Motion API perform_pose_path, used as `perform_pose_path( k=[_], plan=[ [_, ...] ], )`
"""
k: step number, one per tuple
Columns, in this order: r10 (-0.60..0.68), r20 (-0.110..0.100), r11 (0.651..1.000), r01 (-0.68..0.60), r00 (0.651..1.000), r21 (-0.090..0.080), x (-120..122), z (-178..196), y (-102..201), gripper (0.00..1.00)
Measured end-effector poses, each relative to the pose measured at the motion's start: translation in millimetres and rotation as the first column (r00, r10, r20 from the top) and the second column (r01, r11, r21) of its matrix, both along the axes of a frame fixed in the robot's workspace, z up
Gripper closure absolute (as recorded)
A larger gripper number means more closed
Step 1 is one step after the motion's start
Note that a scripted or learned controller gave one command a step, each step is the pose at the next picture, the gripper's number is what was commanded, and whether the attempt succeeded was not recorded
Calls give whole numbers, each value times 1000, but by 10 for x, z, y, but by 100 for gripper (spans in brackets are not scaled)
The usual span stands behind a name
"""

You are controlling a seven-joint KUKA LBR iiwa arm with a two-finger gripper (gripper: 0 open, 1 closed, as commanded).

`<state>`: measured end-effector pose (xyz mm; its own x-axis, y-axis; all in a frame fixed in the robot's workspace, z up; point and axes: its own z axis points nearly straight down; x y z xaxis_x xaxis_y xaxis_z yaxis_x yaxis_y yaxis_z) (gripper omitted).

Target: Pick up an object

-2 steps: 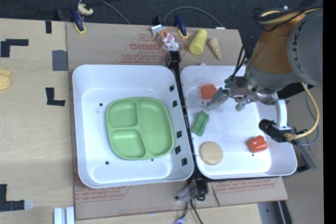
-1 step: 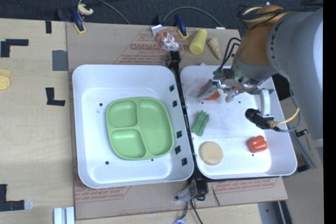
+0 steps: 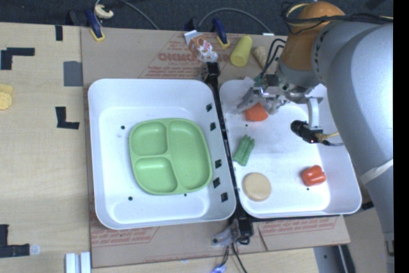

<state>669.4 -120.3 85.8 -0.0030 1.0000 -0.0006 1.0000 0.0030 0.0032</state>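
Lying in the right bin (image 3: 332, 201) are a green piece (image 3: 243, 149), a tan disc (image 3: 257, 186) and a red piece (image 3: 312, 175); the left bin (image 3: 105, 99) holds a green tray (image 3: 170, 155). The arm's bulk hides that bin's right side. The gripper (image 3: 259, 101) sits just over an orange piece (image 3: 256, 113); whether it grips it, or how wide it is, I cannot tell.

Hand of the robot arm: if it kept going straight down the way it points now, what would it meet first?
Most likely the orange object, which lies right under the hand at the far end of the right bin. From this slanted view, depth is uncertain, so it could miss and touch the bin floor beside it.
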Motion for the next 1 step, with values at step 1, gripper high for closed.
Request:
perform_pose_path(
  k=[1],
  plan=[
    [1,-1,1000,-1,1000,-2,0,96,2,100]
  ],
)
